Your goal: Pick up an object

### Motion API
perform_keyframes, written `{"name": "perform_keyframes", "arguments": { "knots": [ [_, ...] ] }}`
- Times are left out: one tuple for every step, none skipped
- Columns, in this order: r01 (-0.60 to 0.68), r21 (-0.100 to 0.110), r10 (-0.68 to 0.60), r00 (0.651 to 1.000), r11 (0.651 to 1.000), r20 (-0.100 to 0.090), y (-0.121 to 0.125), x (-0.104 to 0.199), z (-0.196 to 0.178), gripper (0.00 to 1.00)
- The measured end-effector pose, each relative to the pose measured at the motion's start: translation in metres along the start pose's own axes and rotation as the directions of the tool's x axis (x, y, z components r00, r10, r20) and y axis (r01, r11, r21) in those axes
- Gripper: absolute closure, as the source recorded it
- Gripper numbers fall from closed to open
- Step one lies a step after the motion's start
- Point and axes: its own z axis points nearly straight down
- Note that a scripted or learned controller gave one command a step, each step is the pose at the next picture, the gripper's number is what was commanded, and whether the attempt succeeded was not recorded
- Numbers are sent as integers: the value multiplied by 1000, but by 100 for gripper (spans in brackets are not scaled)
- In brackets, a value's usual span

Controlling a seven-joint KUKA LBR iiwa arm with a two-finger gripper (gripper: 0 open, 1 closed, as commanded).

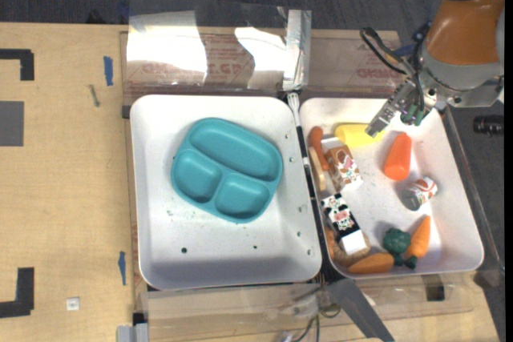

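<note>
From the camera above the bench, the arm (469, 20) reached in from the right and the gripper (398, 112) hung over the far part of the right bin (461, 196). Nothing lay between its fingers, but their spread was too small and dark to read — I cannot tell whether they stood wide or narrow.

The left bin (152, 196) carried a teal divided plate (227, 168) and nothing else worth lifting. The candidates all sat in the right bin: a yellow piece (353, 134) just beside the gripper's lower finger, an orange cone-shaped piece (397, 156) just below the tool, and a small red-and-white object (422, 190) a little nearer the camera. Along the bin's left wall lay a sausage-like piece (317, 142) and printed packets (343, 168), with a black-and-white box (343, 220) below them. At the near edge a carrot (420, 236), a dark green piece (395, 241) and another orange piece (370, 263) crowded together, touching.

By my judgement the task stood at the approach step — the gripper was above the objects and had not yet closed on one. The yellow piece or the orange cone looked the nearest targets. The next move would call for centring over one of them, descending with the fingers astride it, and closing before any lift. The cone's tapered, likely smooth body might slip.
</note>
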Motion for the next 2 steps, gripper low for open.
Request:
{"name": "perform_keyframes", "arguments": {
  "knots": [
    [-5, 8, 5, 1000, 1000, -9, -5, 0, 6, 0],
    [-30, -2, 30, 1000, 1000, 9, -4, -28, 93, 0]
  ]
}}
